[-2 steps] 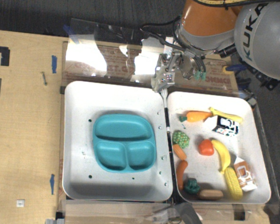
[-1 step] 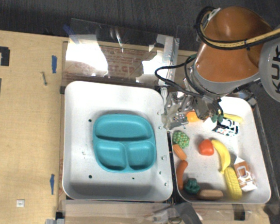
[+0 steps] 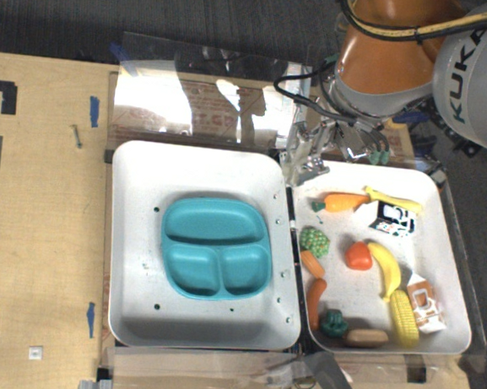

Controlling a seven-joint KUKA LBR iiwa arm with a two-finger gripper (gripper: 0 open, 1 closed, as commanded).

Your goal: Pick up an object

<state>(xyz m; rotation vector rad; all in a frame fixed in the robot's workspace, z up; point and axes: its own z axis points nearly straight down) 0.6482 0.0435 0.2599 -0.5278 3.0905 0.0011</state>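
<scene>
Counter (image 3: 28, 238): tan surface carrying two shallow white bins side by side, with black tape marks along its left side.

Arm (image 3: 392, 50): grey body with an orange band, entering at top right and ending above the upper left corner of the right bin.

Left bin (image 3: 131, 222): holds one teal divided tray (image 3: 216, 246), roughly centred, with one long compartment toward the top and two smaller ones below.

Right bin (image 3: 450, 250): holds the loose objects, all lying on the bin floor.
- Banana (image 3: 387, 266), just right of centre, curved and running downward.
- Corn cob (image 3: 404, 317), lower right, just below the banana tip and beside a small orange-and-white carton (image 3: 425, 305).
- Black-and-white card (image 3: 392, 218), upper right, with a yellow strip (image 3: 390, 199) along its top edge.
- Carrot (image 3: 342, 203), top of the bin, just left of the card.
- Orange sausage-shaped piece (image 3: 315, 296), along the left wall, below a shorter orange piece (image 3: 311, 263).
- Brown bread-stick shape (image 3: 367, 336), bottom edge, touching a dark green item (image 3: 332, 323).
- Red tomato (image 3: 358, 255), centre, just left of the banana.
- Green broccoli-like piece (image 3: 313, 240), near the left wall.

Tool (image 3: 307, 164): metallic, sits over the seam between the bins at their top edge. It is well apart from every object, with the carrot nearest. The finger spread cannot be told from this angle; nothing is seen between the fingers.
</scene>
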